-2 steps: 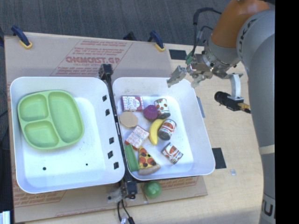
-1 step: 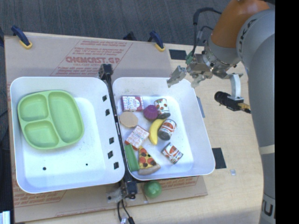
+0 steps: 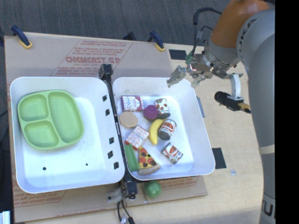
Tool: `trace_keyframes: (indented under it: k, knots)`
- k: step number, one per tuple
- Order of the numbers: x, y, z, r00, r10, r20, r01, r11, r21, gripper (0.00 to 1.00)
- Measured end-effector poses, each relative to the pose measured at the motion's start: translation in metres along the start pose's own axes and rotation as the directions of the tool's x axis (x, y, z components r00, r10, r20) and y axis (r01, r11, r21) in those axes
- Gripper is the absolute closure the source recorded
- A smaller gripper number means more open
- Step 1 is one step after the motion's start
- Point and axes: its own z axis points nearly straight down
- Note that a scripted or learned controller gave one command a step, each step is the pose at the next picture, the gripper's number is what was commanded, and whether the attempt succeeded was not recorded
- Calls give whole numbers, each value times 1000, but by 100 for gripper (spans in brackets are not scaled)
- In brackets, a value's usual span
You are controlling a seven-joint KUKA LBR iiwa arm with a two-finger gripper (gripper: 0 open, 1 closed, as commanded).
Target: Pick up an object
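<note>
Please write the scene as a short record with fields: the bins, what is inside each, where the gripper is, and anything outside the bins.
left bin: green divided plate
right bin: banana, three cans, pizza slice, small cartons, purple item, round cracker
gripper: open, above the right bin's far right corner, holding nothing
outside bins: green round object at the near edge

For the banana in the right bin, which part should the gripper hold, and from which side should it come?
Probably its middle, from above: the banana lies flat and slim, running near-to-far. The fingers should close across its narrow width, but the can touches its right side, leaving little room there.
</note>
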Motion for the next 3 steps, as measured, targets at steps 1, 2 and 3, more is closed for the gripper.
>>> trace_keyframes:
  k: [1, 2, 3]
  knots:
    - [44, 4, 146, 1000, 0, 0, 0, 1000, -4, 0]
    - [45, 6, 134, 1000, -4, -4, 4, 1000, -7, 100]
    - [114, 4, 27, 1000, -1, -1, 1, 1000, -5, 100]
